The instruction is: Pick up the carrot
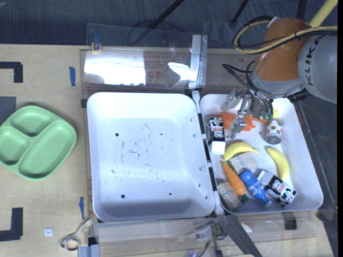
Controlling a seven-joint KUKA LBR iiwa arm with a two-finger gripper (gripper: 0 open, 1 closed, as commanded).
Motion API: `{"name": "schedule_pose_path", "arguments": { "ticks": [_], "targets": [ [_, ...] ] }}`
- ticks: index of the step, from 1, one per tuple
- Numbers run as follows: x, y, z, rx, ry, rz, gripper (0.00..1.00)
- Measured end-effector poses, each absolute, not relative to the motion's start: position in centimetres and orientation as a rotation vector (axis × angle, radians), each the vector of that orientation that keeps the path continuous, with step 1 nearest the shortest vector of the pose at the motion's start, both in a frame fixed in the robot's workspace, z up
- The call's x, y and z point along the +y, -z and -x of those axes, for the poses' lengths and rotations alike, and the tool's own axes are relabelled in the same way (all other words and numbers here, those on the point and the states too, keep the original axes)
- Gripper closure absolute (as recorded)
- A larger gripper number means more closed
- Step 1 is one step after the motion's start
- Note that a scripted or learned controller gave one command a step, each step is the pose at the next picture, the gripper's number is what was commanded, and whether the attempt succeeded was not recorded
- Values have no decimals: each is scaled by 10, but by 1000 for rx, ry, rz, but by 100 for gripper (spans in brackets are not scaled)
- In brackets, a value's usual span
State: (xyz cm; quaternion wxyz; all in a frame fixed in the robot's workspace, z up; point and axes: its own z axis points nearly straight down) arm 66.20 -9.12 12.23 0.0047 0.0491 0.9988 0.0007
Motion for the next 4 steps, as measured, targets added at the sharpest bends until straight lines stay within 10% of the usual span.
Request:
{"name": "schedule_pose_path", "arguments": {
  "ticks": [1,2,3,4],
  "targets": [
    [-92,-137,-665,3113,-7,-158,100],
    [-92,-135,-664,3118,-7,-158,0],
    [-92,-147,-666,3107,-11,-162,100],
    [-92,-147,-666,3108,-11,-162,0]
  ]
}}
